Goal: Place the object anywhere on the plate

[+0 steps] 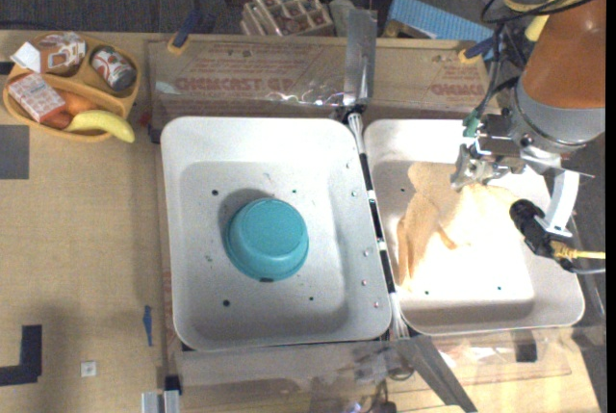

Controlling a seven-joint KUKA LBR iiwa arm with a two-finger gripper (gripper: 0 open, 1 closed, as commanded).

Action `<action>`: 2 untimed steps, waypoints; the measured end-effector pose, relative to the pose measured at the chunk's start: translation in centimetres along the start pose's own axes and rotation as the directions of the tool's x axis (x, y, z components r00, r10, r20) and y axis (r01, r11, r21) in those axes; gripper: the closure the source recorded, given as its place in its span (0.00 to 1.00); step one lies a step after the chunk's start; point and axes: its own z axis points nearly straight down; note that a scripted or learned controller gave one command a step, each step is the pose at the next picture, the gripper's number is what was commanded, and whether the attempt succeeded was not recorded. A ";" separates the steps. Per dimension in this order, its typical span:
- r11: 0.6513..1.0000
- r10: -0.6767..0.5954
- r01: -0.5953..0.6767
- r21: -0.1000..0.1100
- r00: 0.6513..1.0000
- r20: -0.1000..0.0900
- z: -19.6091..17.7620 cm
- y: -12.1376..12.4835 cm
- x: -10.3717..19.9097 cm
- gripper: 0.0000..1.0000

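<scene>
A round teal plate (268, 238) lies in the middle of the left white bin (192, 161). A pale tan, floppy, cloth-like object (423, 228) lies in the right bin (553, 300), spread from its centre towards the left wall. My gripper (472, 168) hangs over the upper part of the right bin, right at the top edge of the tan object. The grey and orange arm (568, 64) reaches in from the upper right and hides the bin's far right corner.
A metal divider (371, 209) separates the two bins. A yellow tray (67, 98) with a banana and toy food sits at the far left on the bench. Cardboard (260, 79) lines the back edge. Black cable and a connector (534, 223) hang by the arm.
</scene>
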 end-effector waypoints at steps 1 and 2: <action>1.000 -0.001 0.001 0.001 1.000 -0.002 4.9 0.0 0.1 1.00; 0.921 -0.390 0.390 0.001 0.921 -0.002 5.8 0.3 5.2 1.00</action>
